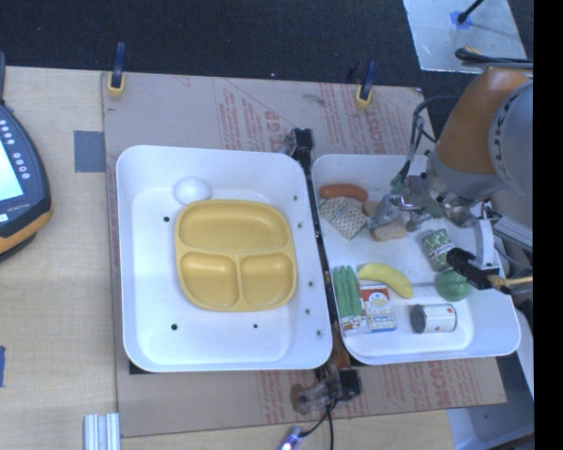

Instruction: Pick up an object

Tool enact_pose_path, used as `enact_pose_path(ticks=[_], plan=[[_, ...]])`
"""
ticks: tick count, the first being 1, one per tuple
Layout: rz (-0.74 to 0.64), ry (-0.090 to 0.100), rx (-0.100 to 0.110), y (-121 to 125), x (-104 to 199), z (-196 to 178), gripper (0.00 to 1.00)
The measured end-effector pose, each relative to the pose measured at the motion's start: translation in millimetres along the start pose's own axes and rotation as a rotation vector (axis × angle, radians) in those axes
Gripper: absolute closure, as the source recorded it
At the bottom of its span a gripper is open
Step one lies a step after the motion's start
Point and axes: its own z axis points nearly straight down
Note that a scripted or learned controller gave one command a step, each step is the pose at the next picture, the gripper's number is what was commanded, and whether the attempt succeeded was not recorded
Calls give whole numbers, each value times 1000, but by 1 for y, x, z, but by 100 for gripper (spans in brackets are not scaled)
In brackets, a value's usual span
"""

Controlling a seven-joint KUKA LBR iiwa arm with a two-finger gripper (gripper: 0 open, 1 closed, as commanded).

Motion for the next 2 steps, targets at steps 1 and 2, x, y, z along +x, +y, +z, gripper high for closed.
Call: enact_pose_path(ticks=[1,2], plan=[[1,-2,-4,-28,20,-123,100],[0,-1,-1,-60,82,-136,100]])
